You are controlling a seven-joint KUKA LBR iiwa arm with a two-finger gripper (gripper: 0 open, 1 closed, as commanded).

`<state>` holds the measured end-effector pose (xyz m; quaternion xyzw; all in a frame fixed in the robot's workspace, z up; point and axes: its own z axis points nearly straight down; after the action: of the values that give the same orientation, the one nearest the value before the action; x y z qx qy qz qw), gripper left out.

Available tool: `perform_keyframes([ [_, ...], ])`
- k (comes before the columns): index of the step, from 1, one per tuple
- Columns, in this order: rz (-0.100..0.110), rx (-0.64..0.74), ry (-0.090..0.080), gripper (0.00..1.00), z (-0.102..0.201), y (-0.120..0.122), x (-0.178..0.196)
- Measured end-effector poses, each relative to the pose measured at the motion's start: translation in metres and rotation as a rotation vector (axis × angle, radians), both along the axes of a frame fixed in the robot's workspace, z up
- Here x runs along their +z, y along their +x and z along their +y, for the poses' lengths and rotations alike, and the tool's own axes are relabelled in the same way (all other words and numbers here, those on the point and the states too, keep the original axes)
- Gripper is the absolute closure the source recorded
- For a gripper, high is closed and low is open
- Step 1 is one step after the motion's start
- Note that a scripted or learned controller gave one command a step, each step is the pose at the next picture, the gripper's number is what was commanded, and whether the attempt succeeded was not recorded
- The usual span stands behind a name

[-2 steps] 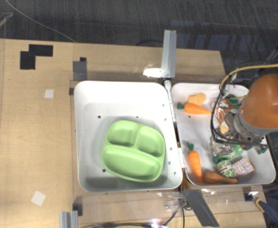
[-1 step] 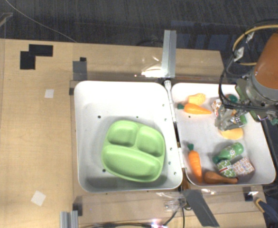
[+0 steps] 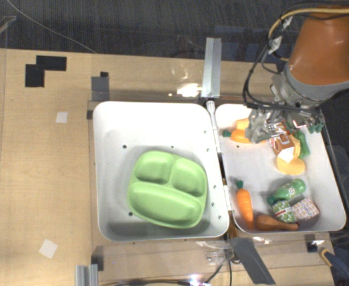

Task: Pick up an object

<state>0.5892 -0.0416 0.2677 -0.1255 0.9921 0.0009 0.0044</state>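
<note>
Gripper point(image 3: 268, 126): low over the far end of the right bin point(image 3: 335, 204), among clutter; opening and contents cannot be told. Orange-yellow toy point(image 3: 241, 132): just beside it, toward the divider, nearest candidate. Yellow wedge point(image 3: 290, 161): just nearside. Carrot point(image 3: 244, 202): well apart, long axis running far-to-near. Left bin point(image 3: 109, 159): green divided plate point(image 3: 167, 187).

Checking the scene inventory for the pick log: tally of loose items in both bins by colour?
Green: 2, the divided plate and a green packet
Orange: 2, the carrot and an orange piece
Yellow: 1, a slice
Brown: 1, a brown piece
Mixed print: 1, a small box
Total: 7, with clutter under the gripper uncounted.
</note>
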Motion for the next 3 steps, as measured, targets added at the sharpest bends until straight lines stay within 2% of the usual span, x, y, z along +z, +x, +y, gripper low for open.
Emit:
perform_keyframes([
  [1,-0.001,-0.177,-0.003,1.0,-0.096,0.081,0.028],
  [2,0.002,-0.547,0.002,1.0,-0.032,0.014,0.036],
  [3,0.008,-0.657,0.002,1.0,0.02,-0.001,-0.02],
])
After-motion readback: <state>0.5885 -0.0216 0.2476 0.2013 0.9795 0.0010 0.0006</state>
